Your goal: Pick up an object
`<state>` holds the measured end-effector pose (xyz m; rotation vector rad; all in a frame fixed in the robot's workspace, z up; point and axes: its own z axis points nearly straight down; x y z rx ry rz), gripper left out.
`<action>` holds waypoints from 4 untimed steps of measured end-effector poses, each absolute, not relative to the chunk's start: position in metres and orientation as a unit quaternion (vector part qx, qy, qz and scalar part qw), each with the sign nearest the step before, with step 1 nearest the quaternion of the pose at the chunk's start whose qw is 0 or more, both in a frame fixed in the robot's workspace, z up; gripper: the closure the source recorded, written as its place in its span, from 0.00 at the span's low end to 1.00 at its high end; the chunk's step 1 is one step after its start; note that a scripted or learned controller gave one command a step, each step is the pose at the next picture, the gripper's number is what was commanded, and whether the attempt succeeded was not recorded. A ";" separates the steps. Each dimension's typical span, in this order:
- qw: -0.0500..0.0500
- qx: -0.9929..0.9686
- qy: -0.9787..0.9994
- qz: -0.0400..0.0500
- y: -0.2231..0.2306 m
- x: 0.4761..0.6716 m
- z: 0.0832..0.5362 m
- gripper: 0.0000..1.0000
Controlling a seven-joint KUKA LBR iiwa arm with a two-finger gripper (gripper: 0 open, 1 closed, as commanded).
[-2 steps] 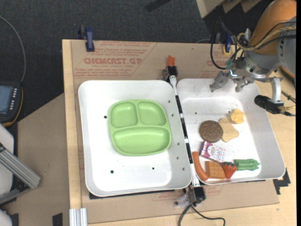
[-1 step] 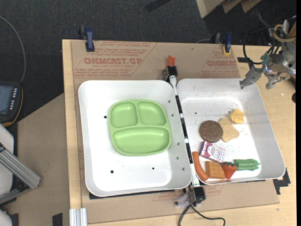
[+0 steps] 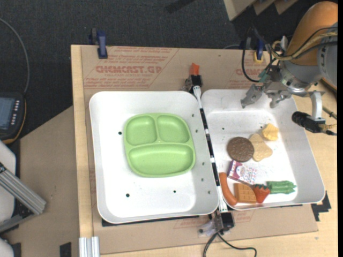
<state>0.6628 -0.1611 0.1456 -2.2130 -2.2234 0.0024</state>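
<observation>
Hovering open jaws [image 3: 262, 97], brown cookie [image 3: 240, 149] well below.

Dark grey carpet floor [image 3: 48, 15] runs around the scene, and a thin black cable [image 3: 21, 52] loops across it at the left. A brown sheet printed with red lettering covers the tabletop [image 3: 80, 143], pinned at its far edge by a blue clamp [image 3: 99, 43]. A small screen device [image 3: 10, 116] glows at the left edge, and a metal rail [image 3: 21, 191] angles in below it. Even, soft light.
</observation>
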 end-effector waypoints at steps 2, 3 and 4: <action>0.002 -0.706 -0.709 0.000 -0.161 0.619 0.143 0.00; 0.004 -0.706 -0.709 0.001 -0.095 0.586 0.094 0.00; -0.003 -0.707 -0.707 -0.001 -0.141 0.636 0.085 0.00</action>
